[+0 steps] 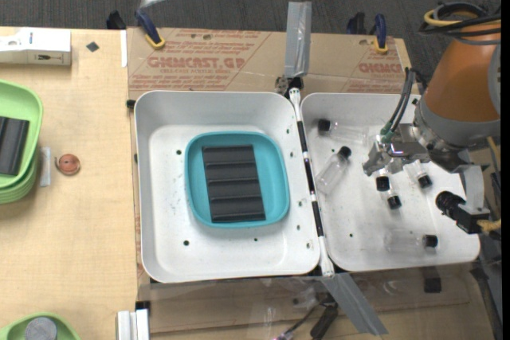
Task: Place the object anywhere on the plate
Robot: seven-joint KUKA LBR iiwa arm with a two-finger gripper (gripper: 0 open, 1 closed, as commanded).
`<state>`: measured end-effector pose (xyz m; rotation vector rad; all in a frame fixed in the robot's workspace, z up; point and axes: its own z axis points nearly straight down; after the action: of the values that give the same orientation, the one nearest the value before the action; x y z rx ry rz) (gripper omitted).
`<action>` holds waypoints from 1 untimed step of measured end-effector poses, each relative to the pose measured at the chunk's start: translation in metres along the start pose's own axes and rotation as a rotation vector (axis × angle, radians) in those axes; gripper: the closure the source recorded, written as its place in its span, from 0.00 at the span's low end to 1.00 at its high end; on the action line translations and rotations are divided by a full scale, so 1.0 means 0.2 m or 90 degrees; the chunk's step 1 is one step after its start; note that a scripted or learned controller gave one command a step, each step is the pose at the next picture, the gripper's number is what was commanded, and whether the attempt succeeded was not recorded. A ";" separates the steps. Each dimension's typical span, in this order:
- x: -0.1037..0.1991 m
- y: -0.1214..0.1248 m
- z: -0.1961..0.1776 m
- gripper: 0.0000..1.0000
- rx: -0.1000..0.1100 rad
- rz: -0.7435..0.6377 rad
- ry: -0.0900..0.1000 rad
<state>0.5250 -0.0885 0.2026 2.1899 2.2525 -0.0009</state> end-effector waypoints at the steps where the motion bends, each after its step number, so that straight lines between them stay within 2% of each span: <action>1: 0.29 -0.01 0.06 1.00 0.002 -0.063 0.000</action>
<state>0.5207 -0.0308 0.1905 2.0776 2.3592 -0.0040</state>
